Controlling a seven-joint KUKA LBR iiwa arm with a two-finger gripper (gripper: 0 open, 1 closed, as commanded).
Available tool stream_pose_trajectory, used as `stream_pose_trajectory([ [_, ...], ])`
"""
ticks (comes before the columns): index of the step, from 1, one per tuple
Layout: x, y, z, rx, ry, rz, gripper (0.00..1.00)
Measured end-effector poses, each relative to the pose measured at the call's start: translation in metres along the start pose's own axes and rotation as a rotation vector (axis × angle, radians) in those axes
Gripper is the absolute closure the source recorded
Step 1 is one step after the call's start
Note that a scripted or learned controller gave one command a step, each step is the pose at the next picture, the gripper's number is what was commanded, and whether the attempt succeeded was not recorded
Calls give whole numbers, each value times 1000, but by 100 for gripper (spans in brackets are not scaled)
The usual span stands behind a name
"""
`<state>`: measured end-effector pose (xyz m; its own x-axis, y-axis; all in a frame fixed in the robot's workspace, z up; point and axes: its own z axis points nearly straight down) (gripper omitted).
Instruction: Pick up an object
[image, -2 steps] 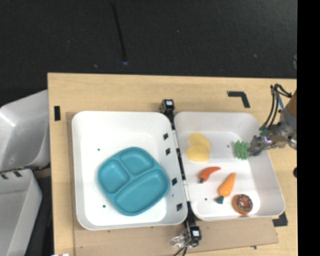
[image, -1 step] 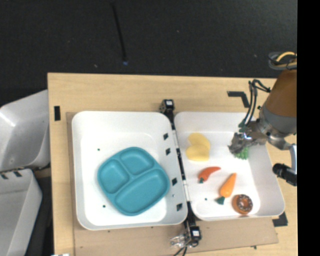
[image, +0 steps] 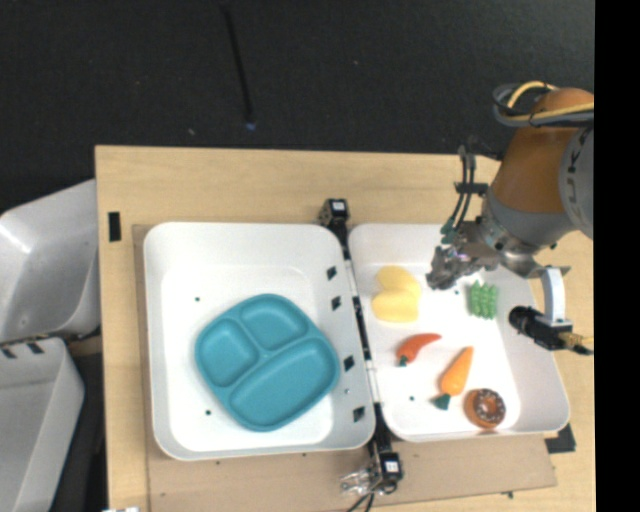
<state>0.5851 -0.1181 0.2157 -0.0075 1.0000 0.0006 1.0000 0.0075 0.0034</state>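
Camera view, fixed overhead at a slant. Wooden bench (image: 250, 185), two shallow white bins side by side.

Left bin (image: 165, 300): one blue divided plate (image: 265, 360), three compartments, lying flat near the bin's middle and turned at an angle to the walls.

Right bin (image: 545, 400): five items, all resting on the floor of the bin.
- Yellow piece (image: 397, 295), rounded, near the left wall, upper half of the bin.
- Red chili pepper (image: 416, 346), just below the yellow piece, green stem end pointing lower left.
- Orange carrot (image: 456, 372), right of the pepper, tilted, green tip at its lower end.
- Brown doughnut (image: 485, 407) with sprinkles, near the front right corner, just beside the carrot's lower end.
- Green studded piece (image: 484, 299), right of the yellow piece.

My arm comes in from the right, orange band above the wrist. My claw (image: 443, 272) sits over the upper part of the right bin, between the yellow piece and the green piece, close to the yellow piece's upper right edge. Nothing visible between its tips; the dark shape is too small and blurred, so I cannot tell whether it is spread or pressed together.

A black cable runs across the dark floor beyond the bench.
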Motion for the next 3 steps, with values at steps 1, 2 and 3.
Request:
stream_pose_trajectory([
  [1,52,12,6,1,0,1,100],
  [2,105,27,10,2,1,0,100],
  [3,165,40,6,1,1,0,100],
])
